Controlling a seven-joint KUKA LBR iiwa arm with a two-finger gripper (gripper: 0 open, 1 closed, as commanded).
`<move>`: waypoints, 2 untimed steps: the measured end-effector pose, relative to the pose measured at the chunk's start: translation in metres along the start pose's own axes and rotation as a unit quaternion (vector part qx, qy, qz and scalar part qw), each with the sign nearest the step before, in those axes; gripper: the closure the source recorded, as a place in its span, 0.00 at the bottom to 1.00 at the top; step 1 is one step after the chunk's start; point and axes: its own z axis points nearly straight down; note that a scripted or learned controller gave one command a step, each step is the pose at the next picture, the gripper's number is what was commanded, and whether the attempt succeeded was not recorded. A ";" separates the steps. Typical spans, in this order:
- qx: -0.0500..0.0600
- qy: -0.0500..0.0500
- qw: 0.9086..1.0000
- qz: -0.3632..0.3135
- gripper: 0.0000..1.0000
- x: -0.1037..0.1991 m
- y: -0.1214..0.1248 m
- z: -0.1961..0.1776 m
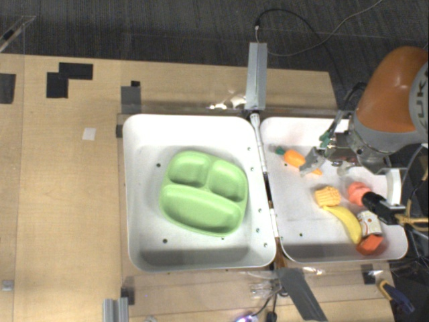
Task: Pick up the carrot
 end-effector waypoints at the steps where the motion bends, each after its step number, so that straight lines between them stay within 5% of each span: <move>1: -0.001 0.000 0.992 -0.124 0.00 0.009 -0.016 -0.009; 2: -0.006 -0.002 0.987 -0.159 0.00 -0.008 0.047 0.113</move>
